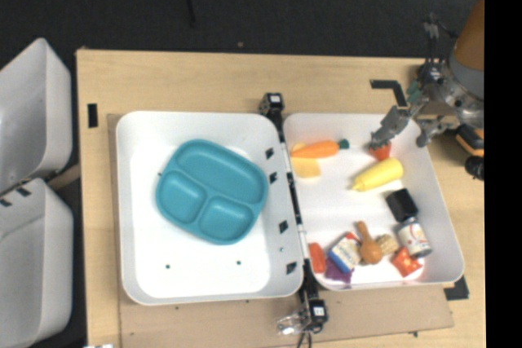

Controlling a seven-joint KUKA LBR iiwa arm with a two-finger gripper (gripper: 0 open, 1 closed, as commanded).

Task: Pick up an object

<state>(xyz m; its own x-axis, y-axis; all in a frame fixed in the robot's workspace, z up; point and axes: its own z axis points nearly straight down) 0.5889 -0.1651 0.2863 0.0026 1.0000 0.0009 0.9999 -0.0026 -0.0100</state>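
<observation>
My gripper (404, 133) hangs over the far right corner of the right bin (432, 175), its fingers spread open with nothing between them. A small red-orange piece (378, 150) lies just below the left fingertip (383, 134); I cannot tell if they touch. Nearer the middle lie a yellow corn-like object (378, 174), an orange carrot (315, 148) and a pale yellow block (306, 167). A black block (401, 204) sits by the right wall.
In the right bin's near corner are piled a can (414, 239), a brown figure (369, 245), a red and blue box (342, 253) and a red packet (405, 262). The left bin (139, 257) holds a blue divided plate (212, 191).
</observation>
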